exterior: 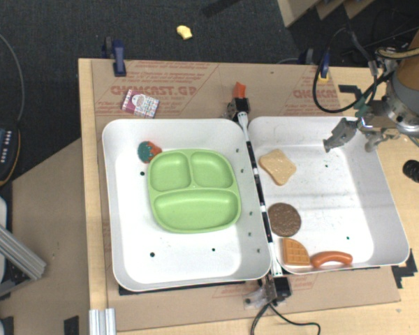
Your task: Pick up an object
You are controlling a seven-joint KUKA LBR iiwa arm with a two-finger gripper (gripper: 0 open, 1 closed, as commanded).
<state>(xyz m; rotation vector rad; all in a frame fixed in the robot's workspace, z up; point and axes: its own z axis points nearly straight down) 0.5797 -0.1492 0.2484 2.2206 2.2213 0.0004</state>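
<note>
My gripper (354,134) hangs over the right bin's (377,187) far edge, fingers spread wide, nothing between them. Nearest target: the bread (277,167), flat on the bin floor near the far left corner. Looks light, stiff, thin; best pinched across its narrow sides. Further toward the near edge: cookie (284,218), waffle (295,252), sausage (331,259). Left bin (126,243) carries a green plate (193,190).

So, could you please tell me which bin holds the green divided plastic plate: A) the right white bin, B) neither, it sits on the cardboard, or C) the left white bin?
C: the green divided plastic plate lies inside the left white bin, beside a small round toy.
</note>
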